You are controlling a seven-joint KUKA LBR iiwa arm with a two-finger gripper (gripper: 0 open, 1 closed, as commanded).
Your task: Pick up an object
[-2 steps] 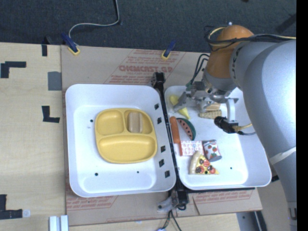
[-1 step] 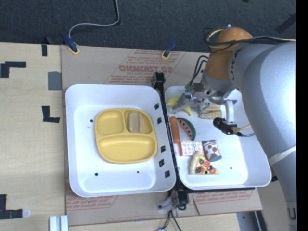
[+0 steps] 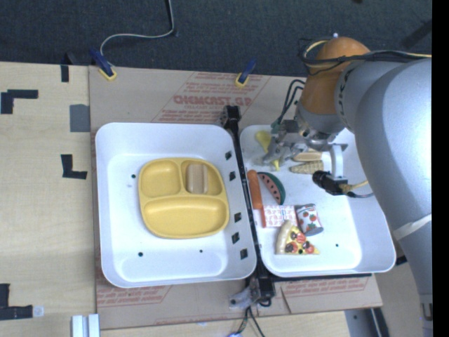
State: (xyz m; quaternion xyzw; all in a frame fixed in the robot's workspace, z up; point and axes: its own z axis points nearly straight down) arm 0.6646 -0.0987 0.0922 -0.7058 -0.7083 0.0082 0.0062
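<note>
A: Well, item one: the gripper (image 3: 280, 148), low over the right bin (image 3: 365, 251). Fingers?
B: Blurred; cannot tell. Yellow piece (image 3: 263, 140) just left of it, partly hidden.
A: Arm pose?
B: Reaching from the right, orange band (image 3: 330, 76) above the wrist.
A: Nearby stock?
B: Watermelon slice (image 3: 272, 186), carrot (image 3: 255, 190), pizza slice (image 3: 291, 239) below it; yellow tray (image 3: 184, 196) in the left bin (image 3: 119, 209). Cardboard beneath.

Red print "CHEMCAST GP" on the brown cardboard sheet (image 3: 203, 100) beneath the bins; other lines unreadable.
</note>
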